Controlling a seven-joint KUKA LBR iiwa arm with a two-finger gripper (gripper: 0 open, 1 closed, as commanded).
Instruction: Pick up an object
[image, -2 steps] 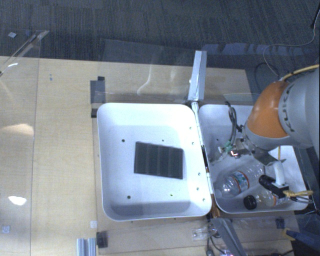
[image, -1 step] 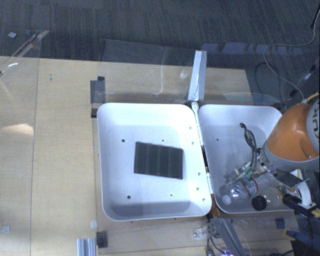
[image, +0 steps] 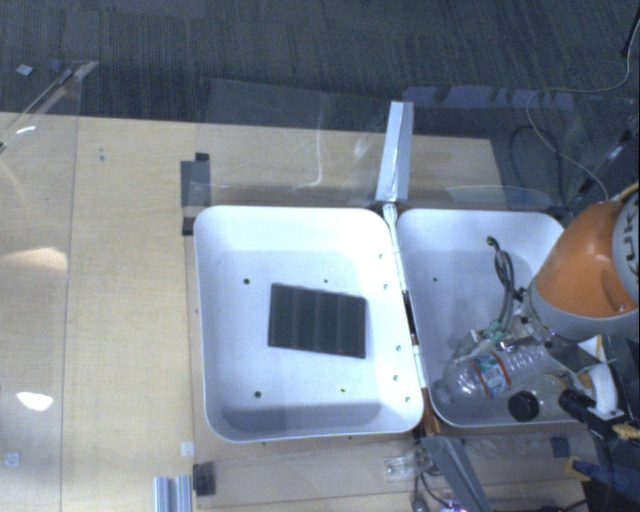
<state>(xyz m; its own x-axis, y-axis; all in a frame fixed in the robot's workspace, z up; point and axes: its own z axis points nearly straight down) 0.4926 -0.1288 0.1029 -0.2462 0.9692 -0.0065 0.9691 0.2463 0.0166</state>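
Lying low in the right bin, a clear plastic bottle is resting on its side near the front wall, with a small black round thing just beside it. The gripper is hanging right over the bottle; whether its jaws are apart or together I cannot tell. A dark ribbed mat is sitting in the middle of the left bin.

Grey arm, orange band above wrist
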